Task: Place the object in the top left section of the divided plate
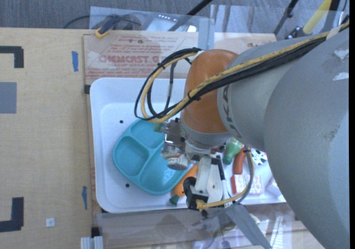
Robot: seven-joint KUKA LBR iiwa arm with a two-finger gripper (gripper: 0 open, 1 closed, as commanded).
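Note:
A teal divided plate lies in the left part of the white bin, tilted so that one corner points to the bin's front. My gripper hangs over the plate's right edge, below the orange band of the wrist. Just right of the plate's lower corner lies an orange carrot-like toy with a green tip, partly under the gripper's mount. Whether anything sits between the fingers is hidden by the wrist.
Right of the gripper lie a green piece, a red-orange piece and a white spotted packet. The grey arm covers the right half of the bench. A brown cardboard sheet lies behind the bin.

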